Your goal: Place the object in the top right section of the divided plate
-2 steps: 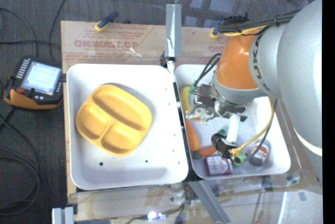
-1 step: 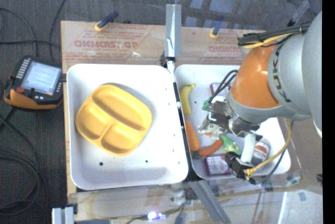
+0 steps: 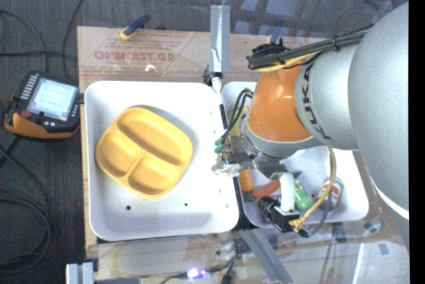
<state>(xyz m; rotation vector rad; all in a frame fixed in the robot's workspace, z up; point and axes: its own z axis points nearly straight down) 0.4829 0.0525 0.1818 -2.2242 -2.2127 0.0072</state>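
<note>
You see first the big grey arm with the orange band [image 3: 282,113], which comes in from the right and hangs low over the right white bin [image 3: 355,206]. It covers most of this bin. Under it stands the light wooden worktop [image 3: 143,54], which carries both bins side by side.

The left white shallow bin [image 3: 163,219] holds the yellow divided plate [image 3: 144,150], lying near the middle and a little turned, with its three sections all without any content. The top right section, as I judge it, is the long one that runs along the upper right side of the plate (the turning makes this not fully sure).

In the right bin, small things lie close together below the wrist: an orange piece [image 3: 247,179], a green piece [image 3: 303,198], and something white [image 3: 287,188] between them. Which one is the task object I cannot say for sure; they are partly hidden by the arm and cables.

The tool [image 3: 260,191] is down among these things, but its state I cannot tell, because the wrist covers it.

My judgement: the step in hand is the picking, and the placing is not yet begun. The next move needs a firm hold on one object, then a lift clear of the wall between the bins, then travel left to the upper right section of the plate. Please watch the cables near the bin wall.
</note>
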